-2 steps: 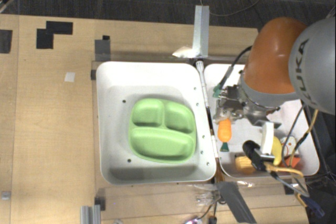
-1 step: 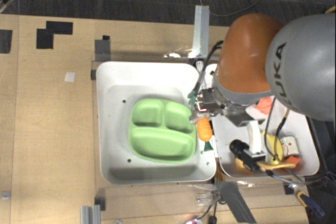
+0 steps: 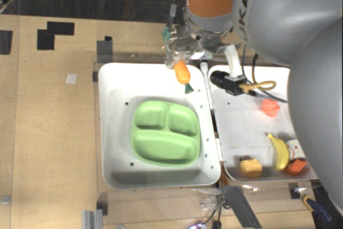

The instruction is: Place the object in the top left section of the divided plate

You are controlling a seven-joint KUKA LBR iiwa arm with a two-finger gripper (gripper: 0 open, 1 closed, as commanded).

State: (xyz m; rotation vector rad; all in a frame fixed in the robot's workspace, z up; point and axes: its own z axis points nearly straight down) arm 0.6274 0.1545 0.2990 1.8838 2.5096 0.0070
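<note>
A green divided plate [image 3: 165,134] lies in the left bin [image 3: 115,115], with two small sections at the back and one long section in front. My gripper [image 3: 179,60] hangs over the back right part of that bin, behind the plate. A small orange carrot with a green tip [image 3: 183,74] shows right at its fingertips, held above the bin floor. The carrot is behind and slightly right of the plate's top sections.
The right bin [image 3: 238,126] holds a pink piece [image 3: 270,108], a banana [image 3: 277,150], a tan block [image 3: 250,167] and an orange-red item [image 3: 296,165]. The arm covers the upper right of the view.
</note>
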